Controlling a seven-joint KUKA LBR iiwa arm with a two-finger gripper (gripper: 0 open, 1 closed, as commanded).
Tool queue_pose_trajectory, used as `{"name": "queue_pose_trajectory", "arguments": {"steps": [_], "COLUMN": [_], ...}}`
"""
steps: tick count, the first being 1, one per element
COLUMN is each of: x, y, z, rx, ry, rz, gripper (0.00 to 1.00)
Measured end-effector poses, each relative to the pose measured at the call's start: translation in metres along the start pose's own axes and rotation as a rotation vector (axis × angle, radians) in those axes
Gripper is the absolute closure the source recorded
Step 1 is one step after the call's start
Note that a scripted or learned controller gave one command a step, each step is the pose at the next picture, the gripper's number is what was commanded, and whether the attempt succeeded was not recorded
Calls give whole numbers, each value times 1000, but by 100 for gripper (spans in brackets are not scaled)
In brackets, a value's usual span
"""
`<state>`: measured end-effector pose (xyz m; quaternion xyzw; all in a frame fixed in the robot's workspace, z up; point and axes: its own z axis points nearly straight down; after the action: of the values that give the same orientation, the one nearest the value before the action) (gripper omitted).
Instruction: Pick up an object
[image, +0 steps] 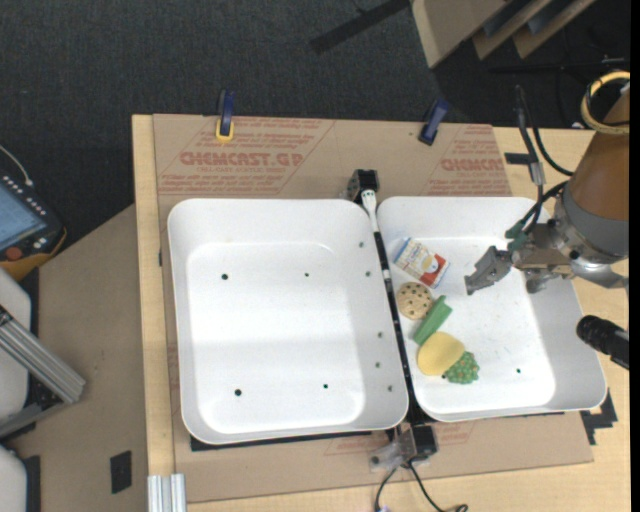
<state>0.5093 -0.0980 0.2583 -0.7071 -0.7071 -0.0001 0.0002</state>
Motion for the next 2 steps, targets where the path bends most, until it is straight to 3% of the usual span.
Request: {"name": "queue_pose_trajectory", "arguments": {"steps": [1, 2], "x": [0, 54], "y": [1, -31], "z": [-11, 1], "rx": [-3, 5], "ry": [-1, 3], "rz": [-1, -5], "gripper": [100, 100]}}
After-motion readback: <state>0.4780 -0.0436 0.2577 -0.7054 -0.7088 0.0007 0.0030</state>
